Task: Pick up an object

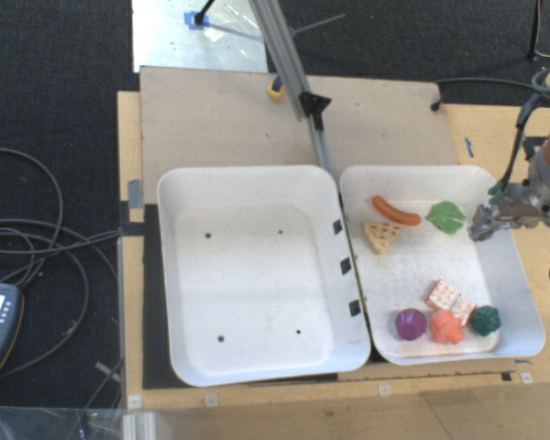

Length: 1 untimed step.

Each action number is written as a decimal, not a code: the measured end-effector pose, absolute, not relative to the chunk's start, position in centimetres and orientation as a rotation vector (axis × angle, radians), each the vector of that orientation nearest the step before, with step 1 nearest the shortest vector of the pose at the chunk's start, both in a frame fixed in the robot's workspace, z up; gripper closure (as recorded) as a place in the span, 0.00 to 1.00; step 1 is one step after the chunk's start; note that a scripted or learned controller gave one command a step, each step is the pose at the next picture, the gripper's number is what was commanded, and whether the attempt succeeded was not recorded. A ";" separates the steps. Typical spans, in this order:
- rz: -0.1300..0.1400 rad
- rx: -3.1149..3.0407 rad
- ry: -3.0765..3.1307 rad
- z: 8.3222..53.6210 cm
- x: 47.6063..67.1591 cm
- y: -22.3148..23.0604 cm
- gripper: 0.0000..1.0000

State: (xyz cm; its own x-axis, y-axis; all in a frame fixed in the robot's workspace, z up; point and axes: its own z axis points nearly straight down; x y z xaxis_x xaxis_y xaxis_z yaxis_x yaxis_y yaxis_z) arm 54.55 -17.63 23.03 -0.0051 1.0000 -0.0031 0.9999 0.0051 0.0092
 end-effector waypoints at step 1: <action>0.003 2.214 2.225 23.8 54.7 -17.7 1.00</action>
